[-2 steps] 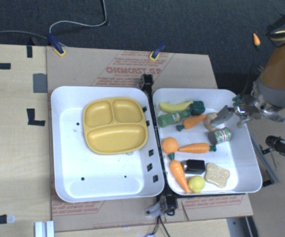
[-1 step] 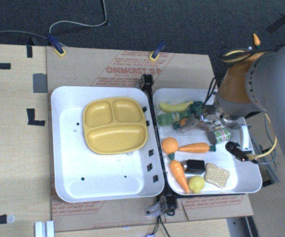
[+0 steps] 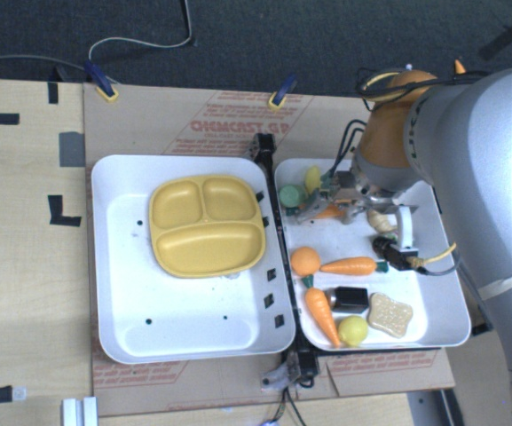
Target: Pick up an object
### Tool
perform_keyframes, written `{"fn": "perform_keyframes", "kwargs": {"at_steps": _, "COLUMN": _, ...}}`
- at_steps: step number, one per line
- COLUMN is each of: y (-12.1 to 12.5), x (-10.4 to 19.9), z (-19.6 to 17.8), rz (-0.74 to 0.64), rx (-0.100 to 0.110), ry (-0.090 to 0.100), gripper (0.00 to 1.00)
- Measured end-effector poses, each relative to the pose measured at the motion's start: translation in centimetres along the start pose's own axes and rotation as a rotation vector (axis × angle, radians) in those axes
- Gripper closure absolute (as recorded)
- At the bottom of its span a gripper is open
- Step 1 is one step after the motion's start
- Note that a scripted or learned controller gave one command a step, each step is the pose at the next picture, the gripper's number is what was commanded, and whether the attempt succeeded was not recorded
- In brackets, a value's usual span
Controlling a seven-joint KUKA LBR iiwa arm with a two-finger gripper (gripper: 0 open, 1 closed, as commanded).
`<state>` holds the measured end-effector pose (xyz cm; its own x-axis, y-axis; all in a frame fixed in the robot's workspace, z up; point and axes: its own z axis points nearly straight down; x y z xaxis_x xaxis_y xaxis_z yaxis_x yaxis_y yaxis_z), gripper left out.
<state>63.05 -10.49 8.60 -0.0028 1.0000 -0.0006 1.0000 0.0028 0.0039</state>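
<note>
The right bin (image 3: 442, 327) holds several toy foods. An orange ball (image 3: 304, 261) lies beside a carrot (image 3: 349, 266). Nearer the front are a second carrot (image 3: 320, 315), a black block (image 3: 350, 298), a yellow-green ball (image 3: 353, 330) and a slice of toast (image 3: 389, 314). At the bin's back left sit a yellow-green piece (image 3: 313, 178) and a dark green piece (image 3: 289, 199). My gripper (image 3: 328, 202) is low over the back of this bin, right beside those two pieces, with a small orange piece (image 3: 328, 212) just under it. A beige piece (image 3: 382, 221) lies to its right.
The left bin (image 3: 114, 264) holds a yellow divided plate (image 3: 208, 224) in its back half. A black divider (image 3: 273, 238) with clamps runs between the bins. The grey arm (image 3: 477, 176) covers the right bin's back right corner. Cables (image 3: 415, 260) trail over the right bin's right side.
</note>
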Motion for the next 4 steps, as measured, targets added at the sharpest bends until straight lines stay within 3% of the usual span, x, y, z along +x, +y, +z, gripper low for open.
{"fn": "perform_keyframes", "kwargs": {"at_steps": 1, "y": 0.0, "x": 0.0, "z": -0.9, "rz": -0.001, "rx": 0.002, "ry": -0.001, "gripper": 1.00}}
{"fn": "perform_keyframes", "kwargs": {"at_steps": 2, "y": -0.1, "x": -0.6, "z": -1.1, "rz": 0.002, "rx": 0.001, "ry": -0.010, "gripper": 0.00}}
{"fn": "perform_keyframes", "kwargs": {"at_steps": 3, "y": -0.4, "x": -0.4, "z": -0.2, "rz": 0.008, "rx": -0.005, "ry": -0.016, "gripper": 0.00}}
{"fn": "perform_keyframes", "kwargs": {"at_steps": 4, "y": 2.4, "x": 0.0, "z": 0.0, "rz": 0.005, "rx": 0.007, "ry": -0.006, "gripper": 0.00}}
